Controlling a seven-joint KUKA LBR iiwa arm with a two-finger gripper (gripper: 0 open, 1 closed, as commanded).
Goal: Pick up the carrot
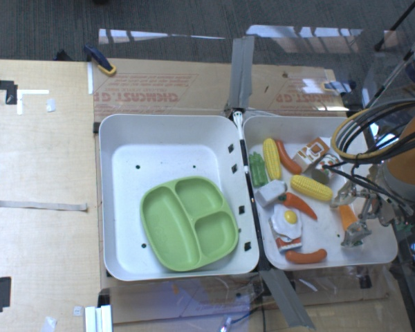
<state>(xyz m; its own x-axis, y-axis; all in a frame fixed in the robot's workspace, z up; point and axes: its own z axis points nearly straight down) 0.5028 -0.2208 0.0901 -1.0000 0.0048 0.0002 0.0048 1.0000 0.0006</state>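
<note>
An orange carrot (347, 216) lies near the right wall of the right bin (384, 258). My gripper (350, 219) is low in that bin, straddling the carrot, with one fingertip (342, 198) behind it and the other in front. The fingers look spread, with small gaps to the carrot, so the gripper is open. A second orange-red tapered piece (301, 205) with a green end lies mid-bin. Cables hide the arm's wrist.
Around it in the right bin are two corn cobs (311, 187), a fried egg (288, 220), a red sausage (306, 256), a grey block (270, 194), a green piece (257, 170) and a small box (315, 151). The left bin (117, 185) holds a green divided plate (189, 222).
</note>
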